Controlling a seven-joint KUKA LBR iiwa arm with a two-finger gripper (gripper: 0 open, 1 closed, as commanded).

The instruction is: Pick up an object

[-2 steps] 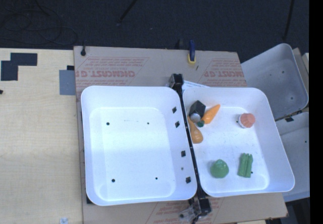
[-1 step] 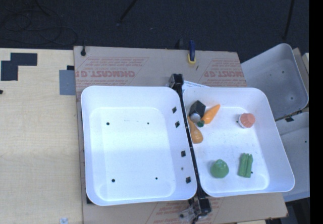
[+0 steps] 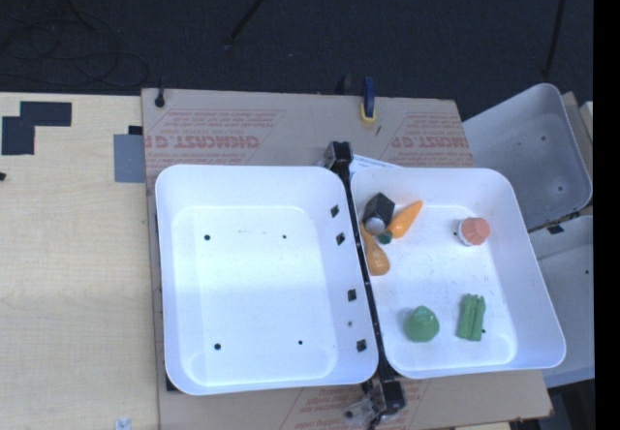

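Currently I see the right bin (image 3: 523, 254) holding 2 orange pieces (image 3: 405, 216), a black item (image 3: 377, 208), a pink disc (image 3: 474, 230) and 2 green things (image 3: 421, 324), perhaps toy vegetables.

Carrot (image 3: 406, 216), green pieces (image 3: 421, 324), right bin (image 3: 528, 254)

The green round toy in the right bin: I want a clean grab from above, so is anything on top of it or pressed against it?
Nothing visible. The green round toy lies apart on the bin floor, with the green ridged block beside it, not touching.
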